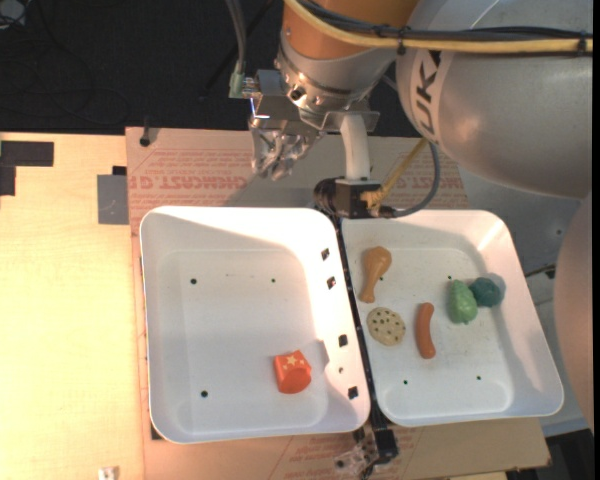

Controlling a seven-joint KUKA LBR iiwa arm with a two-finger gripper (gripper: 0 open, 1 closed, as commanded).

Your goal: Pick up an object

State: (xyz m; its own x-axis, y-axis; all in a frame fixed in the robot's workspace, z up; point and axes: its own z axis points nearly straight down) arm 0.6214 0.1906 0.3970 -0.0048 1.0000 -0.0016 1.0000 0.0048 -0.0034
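My gripper (276,156) hangs high above the back edge of the left bin (170,268), with nothing visibly between its fingers. An orange-red block (292,372) lies in the left bin near its front right corner. In the right bin (520,368) lie a tan drumstick-shaped piece (374,271), a round speckled cookie (385,325), a reddish sausage (425,330), a green lump (462,302) and a teal lump (488,290) touching it.
The grey arm with its orange band (350,8) fills the upper right. A cable and small yellow fitting (365,196) sit at the back where the two bins meet. Brown cardboard (190,173) lies under the bins, and a pale wooden bench (50,318) is to the left.
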